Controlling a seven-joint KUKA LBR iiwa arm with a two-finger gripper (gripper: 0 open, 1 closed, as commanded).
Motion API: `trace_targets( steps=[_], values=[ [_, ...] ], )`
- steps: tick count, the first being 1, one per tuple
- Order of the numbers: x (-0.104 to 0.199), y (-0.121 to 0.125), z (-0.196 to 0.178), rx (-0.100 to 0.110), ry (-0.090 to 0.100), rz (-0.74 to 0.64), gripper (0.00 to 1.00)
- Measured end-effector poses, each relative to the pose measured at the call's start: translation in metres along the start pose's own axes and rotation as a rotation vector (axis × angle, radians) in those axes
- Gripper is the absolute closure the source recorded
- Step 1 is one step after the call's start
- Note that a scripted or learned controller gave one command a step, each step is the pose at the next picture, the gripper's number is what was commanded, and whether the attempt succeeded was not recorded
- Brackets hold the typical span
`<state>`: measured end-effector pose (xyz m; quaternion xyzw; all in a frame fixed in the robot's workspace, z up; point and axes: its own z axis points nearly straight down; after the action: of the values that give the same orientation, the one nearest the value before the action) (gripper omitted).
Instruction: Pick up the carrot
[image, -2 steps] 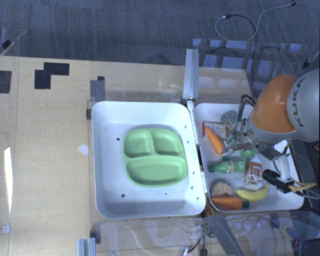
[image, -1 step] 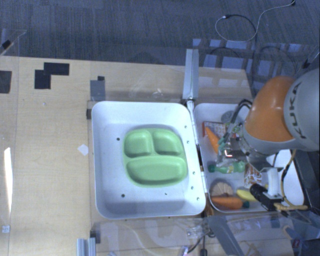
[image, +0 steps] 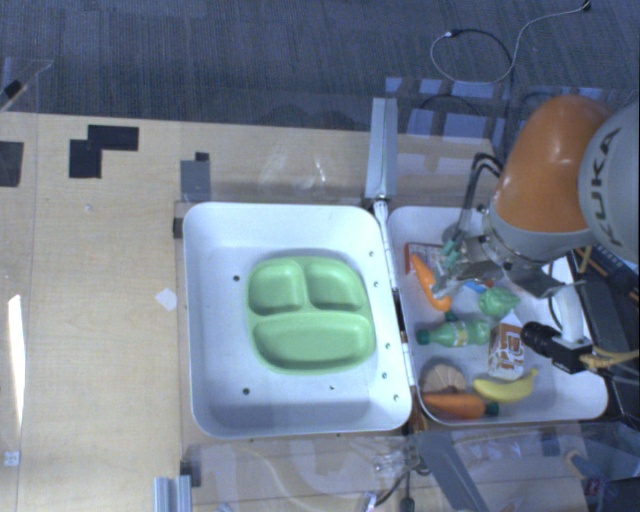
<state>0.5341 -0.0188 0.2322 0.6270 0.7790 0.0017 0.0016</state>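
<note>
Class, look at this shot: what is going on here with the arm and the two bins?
A grey and orange robot arm reaches into the right bin, its pincer low beside an orange carrot near the bin's left wall. A bottle, a banana and other food lie there too. The left bin holds a green divided plate.

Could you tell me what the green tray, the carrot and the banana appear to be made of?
Green tray: likely moulded plastic, smooth and matte, with rounded compartments and one even colour.
Carrot: probably toy plastic; a uniform orange with a slight sheen and a green tip.
Banana: seemingly plastic too, evenly yellow and smooth, though too small to be sure.
</note>
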Motion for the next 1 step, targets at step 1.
trace_targets(
  steps=[1],
  values=[
    [0.0,0.0,0.0001,0.0,0.0,0.0,0.0]
  ],
)
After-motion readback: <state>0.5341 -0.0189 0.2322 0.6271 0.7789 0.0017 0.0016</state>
